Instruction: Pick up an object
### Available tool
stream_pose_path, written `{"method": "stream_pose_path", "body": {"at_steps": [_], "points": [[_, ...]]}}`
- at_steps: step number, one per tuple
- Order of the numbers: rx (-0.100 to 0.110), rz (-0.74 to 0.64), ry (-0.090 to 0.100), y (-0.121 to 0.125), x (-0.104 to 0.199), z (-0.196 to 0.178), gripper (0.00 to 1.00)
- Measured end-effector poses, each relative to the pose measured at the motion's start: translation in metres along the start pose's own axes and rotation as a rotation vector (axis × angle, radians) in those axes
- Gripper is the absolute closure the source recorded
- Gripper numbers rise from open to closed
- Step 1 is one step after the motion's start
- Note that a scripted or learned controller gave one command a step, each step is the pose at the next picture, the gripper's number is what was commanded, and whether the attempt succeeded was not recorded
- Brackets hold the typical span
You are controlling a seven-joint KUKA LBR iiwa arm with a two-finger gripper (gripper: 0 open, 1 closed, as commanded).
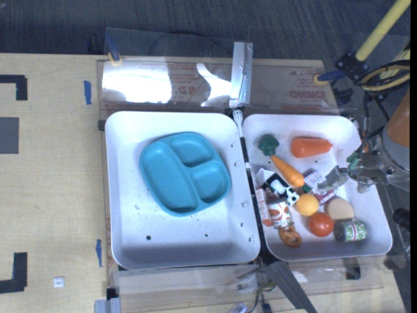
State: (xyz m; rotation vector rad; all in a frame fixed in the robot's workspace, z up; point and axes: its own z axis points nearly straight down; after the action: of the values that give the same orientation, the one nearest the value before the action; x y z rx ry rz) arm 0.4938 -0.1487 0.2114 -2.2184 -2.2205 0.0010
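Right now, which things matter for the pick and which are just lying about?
For the job: gripper, carrot, lemon, tomato, can, orange pepper, all in the right bin.

Lying about: blue plate in the left bin, blue tape.

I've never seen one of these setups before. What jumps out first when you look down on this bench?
The big blue divided plate catches the eye first, lying alone in the left white bin. Next comes the colourful jumble in the right white bin: an orange carrot, a yellow lemon, a red tomato and a small green can among other toy foods. The robot's hand reaches in from the right, just above that pile.
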Motion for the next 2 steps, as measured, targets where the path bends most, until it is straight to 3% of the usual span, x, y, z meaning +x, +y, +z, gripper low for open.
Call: {"method": "stream_pose_path", "body": {"at_steps": [1, 2], "points": [[0.002, -0.264, 0.001, -0.015, 0.012, 0.106, 0.0], [-0.007, -0.225, -0.004, 0.036, -0.04, 0.125, 0.0]]}}
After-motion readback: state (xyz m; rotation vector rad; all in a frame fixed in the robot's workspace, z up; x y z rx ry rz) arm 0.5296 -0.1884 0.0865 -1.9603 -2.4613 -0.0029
